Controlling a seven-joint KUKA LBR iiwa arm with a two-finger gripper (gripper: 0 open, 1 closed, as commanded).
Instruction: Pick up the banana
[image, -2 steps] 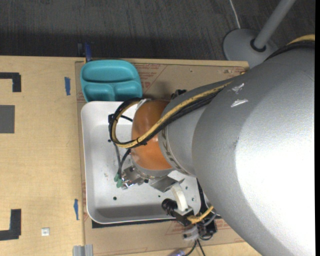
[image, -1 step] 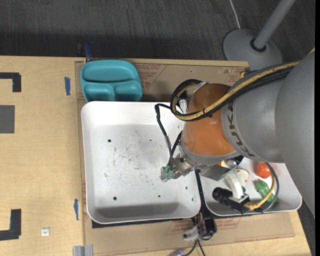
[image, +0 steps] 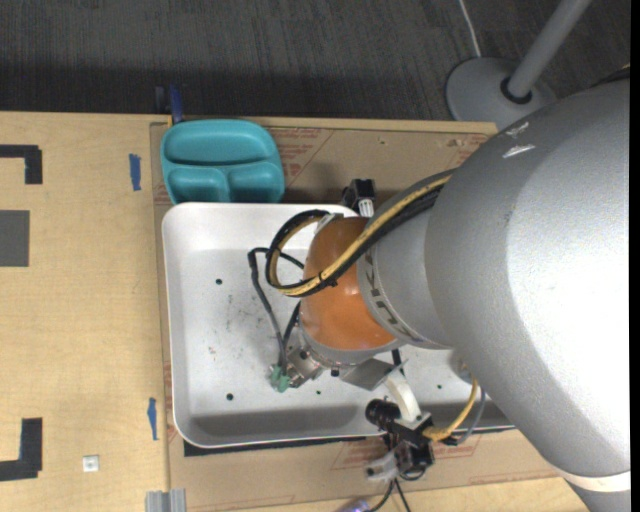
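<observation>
My arm reaches in from the right and hangs over the middle of the white bin (image: 205, 300). Its orange band (image: 335, 285) faces the camera. The gripper (image: 300, 368) points down beneath the wrist, close to the bin floor near the front, and the wrist covers most of it. A small green bit (image: 280, 380) sticks out at its lower left. The arm's grey body hides the right part of the bin and everything lying there. The bare floor on the left shows only scuff marks and small holes.
A teal two-compartment tray (image: 222, 162) sits behind the bin's back left corner. Black and yellow cables (image: 285, 265) loop off the wrist over the bin. A cable connector (image: 400, 430) hangs past the bin's front rim. Cardboard bench lies to the left.
</observation>
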